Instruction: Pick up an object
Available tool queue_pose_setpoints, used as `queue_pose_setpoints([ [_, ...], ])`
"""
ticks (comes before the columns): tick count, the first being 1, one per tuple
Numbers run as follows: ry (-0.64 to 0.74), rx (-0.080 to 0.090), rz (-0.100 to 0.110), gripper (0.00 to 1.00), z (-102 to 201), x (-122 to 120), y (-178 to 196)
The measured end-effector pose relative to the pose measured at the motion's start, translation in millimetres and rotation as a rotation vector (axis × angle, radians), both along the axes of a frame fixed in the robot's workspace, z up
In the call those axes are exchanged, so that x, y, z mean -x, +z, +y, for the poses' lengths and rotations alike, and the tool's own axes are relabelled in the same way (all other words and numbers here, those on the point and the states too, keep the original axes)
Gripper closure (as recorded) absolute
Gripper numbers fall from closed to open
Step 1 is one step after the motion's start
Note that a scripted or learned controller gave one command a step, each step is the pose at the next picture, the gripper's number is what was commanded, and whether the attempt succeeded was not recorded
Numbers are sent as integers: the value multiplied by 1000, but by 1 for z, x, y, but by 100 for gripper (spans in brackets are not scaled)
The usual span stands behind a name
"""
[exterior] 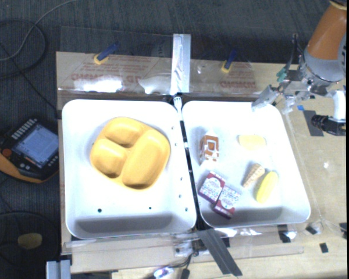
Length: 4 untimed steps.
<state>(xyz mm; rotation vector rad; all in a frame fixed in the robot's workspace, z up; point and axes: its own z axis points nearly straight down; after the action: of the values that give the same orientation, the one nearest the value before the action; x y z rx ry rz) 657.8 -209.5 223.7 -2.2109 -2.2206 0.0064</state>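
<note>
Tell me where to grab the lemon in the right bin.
Grip the lemon across its narrow middle, from straight above. It lies flat and slanted, with a cone touching its left side, so probably turn the fingers to close across its width.

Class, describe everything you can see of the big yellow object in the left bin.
The big yellow object is a smooth, glossy, plastic-looking tray with three rounded lobes, two smaller at upper left and one larger at lower right. It lies bulging upward, on the floor of the left bin, slightly above centre, clear of the walls, with nothing else touching it.
</note>
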Motion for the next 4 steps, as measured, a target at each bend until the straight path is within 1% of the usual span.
queue_pose_setpoints([
  [1,107,1,1,0,44,21,-88],
  [2,124,5,-8,0,90,45,-132],
  [3,97,6,-17,0,101,-4,-135],
  [4,173,8,-21,0,107,16,-134],
])
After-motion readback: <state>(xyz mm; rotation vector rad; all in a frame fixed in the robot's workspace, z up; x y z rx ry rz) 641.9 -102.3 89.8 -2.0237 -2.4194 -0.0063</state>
